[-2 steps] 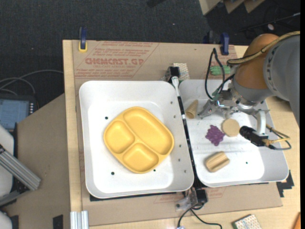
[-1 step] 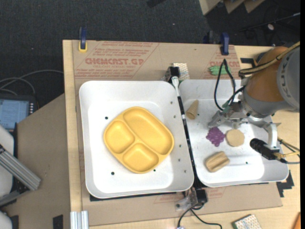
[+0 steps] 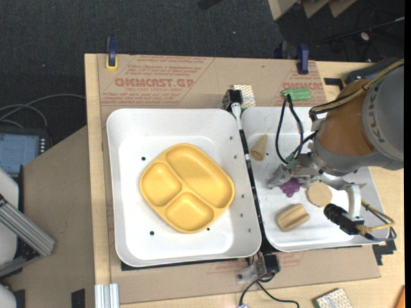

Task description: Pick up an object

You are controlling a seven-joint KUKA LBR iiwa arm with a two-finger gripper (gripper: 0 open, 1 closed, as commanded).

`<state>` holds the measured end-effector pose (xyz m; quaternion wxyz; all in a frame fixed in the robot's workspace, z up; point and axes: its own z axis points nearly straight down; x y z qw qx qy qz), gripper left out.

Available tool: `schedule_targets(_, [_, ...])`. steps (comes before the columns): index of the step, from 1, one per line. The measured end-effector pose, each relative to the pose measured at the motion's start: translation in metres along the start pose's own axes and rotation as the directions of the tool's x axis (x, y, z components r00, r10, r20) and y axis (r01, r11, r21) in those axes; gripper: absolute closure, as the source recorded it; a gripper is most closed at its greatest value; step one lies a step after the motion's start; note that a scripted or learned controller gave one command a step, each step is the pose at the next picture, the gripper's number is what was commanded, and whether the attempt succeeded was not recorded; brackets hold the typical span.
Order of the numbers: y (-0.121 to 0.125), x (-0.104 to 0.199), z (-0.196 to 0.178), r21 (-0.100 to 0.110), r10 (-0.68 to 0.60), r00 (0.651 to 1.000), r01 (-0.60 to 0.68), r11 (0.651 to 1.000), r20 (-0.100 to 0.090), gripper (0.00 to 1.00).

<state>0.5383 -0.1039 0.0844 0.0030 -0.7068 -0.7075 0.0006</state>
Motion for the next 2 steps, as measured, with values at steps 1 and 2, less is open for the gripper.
schedule_targets(1, [0.002,-0.002,-0.010,-0.007,0.002,1.000,-0.002,1.000,0.003,1.00])
schedule_targets(2, [0.037,0.072,-0.107,-0.018,-0.009,1.000,0.009,1.000,0.002,1.00])
